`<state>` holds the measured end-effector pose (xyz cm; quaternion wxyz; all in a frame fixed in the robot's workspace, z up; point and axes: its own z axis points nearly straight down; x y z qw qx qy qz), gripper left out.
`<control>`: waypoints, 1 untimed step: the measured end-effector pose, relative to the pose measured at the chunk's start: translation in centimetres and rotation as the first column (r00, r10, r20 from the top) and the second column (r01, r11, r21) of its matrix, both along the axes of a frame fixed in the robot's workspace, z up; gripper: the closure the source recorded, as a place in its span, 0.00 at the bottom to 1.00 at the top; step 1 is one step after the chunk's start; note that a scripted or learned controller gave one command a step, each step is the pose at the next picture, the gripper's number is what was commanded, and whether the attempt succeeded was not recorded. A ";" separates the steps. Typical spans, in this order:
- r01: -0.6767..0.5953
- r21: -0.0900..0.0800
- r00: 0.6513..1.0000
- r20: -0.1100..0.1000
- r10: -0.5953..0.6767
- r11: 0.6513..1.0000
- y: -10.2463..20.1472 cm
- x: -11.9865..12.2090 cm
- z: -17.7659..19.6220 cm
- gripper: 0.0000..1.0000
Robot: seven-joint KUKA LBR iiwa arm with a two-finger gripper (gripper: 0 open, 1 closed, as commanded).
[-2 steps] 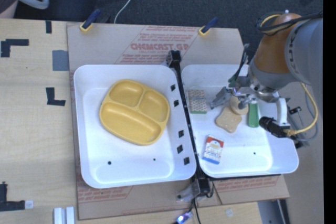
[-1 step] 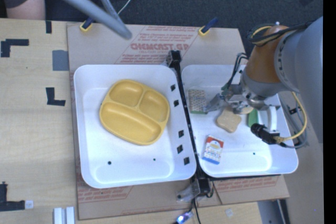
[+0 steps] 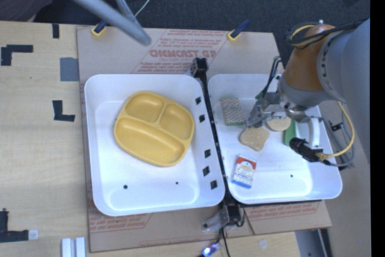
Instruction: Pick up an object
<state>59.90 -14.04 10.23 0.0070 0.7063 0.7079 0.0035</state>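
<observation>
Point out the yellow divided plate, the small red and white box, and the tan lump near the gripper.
yellow divided plate (image 3: 155, 127), camera view, on the ridge between its compartments.
small red and white box (image 3: 243, 171), camera view, on its top face.
tan lump (image 3: 254, 139), camera view, on its upper surface.

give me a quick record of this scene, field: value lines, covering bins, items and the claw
left bin: holds a yellow divided plate
right bin: holds a tan lump, a small patterned pad, a red, white and blue packet and a round beige piece
claw: low in the right bin, just above the tan lump
grasp: none can be seen
arm: enters from the right
</observation>
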 end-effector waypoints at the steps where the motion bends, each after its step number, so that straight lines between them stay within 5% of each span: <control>1: 0.000 0.005 1.000 -0.013 0.000 1.000 0.3 0.2 4.2 1.00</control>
